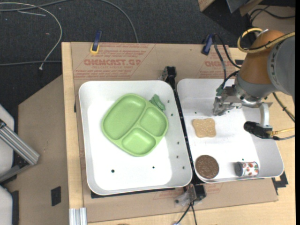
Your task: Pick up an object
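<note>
**Over the right bin: fingers parked just above the toast**

In the right bin (187, 97) the gripper (220, 108) hangs low near the back, pointing down just beside the slice of toast (204, 127), not touching it. Can't tell if the fingers are apart or together. My guess is it's lining up on the toast as the closest pick. A brown round cookie-like disc (206, 166) and a small can (247, 168) sit near the front wall, well clear. The left bin (89, 125) holds a green divided plate (135, 124) with a small green thing (158, 102) at its edge.
</note>
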Robot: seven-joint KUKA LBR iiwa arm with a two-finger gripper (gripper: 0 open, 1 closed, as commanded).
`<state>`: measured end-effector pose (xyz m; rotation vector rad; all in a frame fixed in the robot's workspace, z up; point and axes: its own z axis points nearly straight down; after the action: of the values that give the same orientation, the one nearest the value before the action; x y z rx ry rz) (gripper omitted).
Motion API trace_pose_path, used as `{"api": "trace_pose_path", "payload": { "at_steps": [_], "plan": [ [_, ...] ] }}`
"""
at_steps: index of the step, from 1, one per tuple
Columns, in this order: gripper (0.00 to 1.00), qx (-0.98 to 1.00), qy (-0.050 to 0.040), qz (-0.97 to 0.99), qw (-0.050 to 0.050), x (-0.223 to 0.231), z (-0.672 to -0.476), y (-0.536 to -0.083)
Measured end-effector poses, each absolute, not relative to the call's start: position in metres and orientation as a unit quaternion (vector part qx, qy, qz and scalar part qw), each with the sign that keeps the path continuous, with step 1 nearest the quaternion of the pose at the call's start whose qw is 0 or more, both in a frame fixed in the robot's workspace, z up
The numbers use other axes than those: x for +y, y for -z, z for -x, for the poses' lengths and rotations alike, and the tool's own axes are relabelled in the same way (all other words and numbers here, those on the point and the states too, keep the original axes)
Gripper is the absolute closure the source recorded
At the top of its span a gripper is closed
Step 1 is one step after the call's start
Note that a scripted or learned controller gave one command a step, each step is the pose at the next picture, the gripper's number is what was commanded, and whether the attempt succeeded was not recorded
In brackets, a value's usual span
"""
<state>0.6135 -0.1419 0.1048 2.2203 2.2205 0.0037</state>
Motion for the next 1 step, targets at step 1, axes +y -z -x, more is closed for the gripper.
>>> {"api": "trace_pose_path", "payload": {
  "at_steps": [1],
  "plan": [
    [1.0,0.708,-0.0012,-0.707,0.002,-0.1381,-0.6128,-0.1489]
  ]
}}
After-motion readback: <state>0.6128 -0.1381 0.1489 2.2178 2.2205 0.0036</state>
